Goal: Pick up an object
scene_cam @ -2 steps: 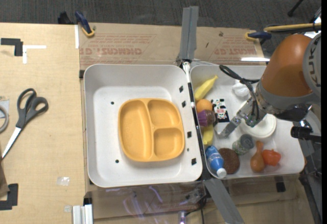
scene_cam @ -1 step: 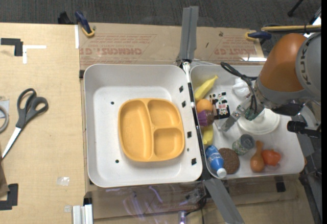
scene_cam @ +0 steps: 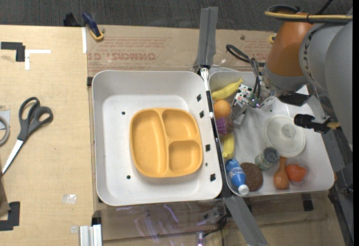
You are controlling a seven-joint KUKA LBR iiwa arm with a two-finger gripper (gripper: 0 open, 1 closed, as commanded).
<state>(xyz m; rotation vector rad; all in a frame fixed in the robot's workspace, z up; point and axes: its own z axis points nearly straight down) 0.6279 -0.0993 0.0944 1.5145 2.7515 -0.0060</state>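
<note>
Glossy blue bottle (scene_cam: 236, 175), round brown ball (scene_cam: 252, 176)

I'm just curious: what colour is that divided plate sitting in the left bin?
Yellow-orange all over; the divided plate shows plainly in the camera view.

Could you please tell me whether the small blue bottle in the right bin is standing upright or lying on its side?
Lying on its side. The blue bottle rests lengthwise on the floor of the right bin, white cap toward the near edge.
</note>
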